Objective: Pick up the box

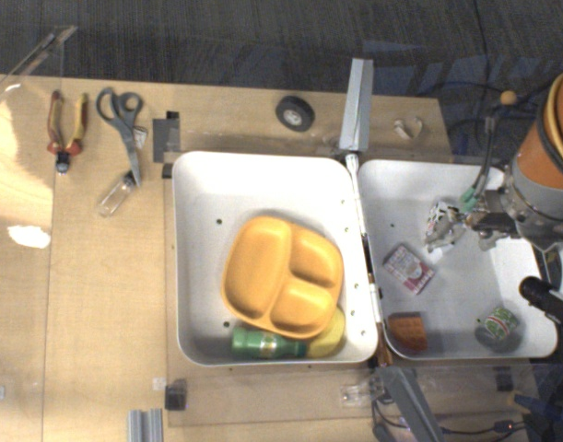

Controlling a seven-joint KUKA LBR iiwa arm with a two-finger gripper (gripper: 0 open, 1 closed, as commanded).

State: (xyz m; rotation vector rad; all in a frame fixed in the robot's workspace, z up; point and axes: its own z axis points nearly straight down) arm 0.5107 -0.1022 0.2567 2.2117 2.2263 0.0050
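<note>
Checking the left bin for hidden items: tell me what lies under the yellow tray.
A green can and a yellow fruit poke out from under the tray. Anything else beneath is covered.

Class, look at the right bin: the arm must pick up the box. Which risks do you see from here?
1. The box lies flat on the bin floor, so the gripper may slide off it.
2. The brown block and the small can sit nearby; a wrong target is possible.
</note>
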